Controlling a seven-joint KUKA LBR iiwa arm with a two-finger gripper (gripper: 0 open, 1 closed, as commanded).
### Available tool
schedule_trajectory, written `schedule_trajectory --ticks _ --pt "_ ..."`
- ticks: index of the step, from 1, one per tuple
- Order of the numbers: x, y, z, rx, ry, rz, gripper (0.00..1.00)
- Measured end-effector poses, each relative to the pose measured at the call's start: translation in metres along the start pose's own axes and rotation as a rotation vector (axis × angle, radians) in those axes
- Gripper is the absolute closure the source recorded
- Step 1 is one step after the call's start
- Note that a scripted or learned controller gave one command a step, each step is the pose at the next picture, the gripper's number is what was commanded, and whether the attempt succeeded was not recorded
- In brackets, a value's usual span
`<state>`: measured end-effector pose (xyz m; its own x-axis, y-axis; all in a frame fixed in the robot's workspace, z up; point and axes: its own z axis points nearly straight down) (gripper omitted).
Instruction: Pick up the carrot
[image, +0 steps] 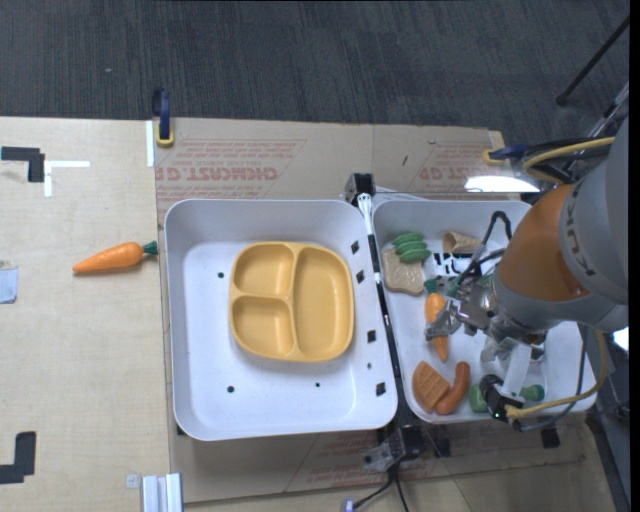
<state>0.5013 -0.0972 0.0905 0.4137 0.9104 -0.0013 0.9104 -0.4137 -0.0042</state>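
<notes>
**Q:** Where is the carrot?

**A:** I read one carrot (440, 347) in the right bin (572, 352), near its left wall. The pincer (452, 320) sits over its middle, presumably lined up for a grasp. I cannot tell the pincer's state.

**Q:** Orientation?

**A:** Long axis runs far to near, with the narrow tip pointing near. A second carrot (110, 258) lies on the surface (70, 380) left of the left bin (190, 400), with its tip pointing left and its green end towards the bin.

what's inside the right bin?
Right bin holds toy food: green piece, toast-like slice, small carrot, sausage. The arm covers the bin's right half.
</notes>
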Motion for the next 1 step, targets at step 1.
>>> schedule_trajectory --ticks 1 --pt "-0.0003 0.0007 -0.0084 0.001 0.0 0.004 1.0"
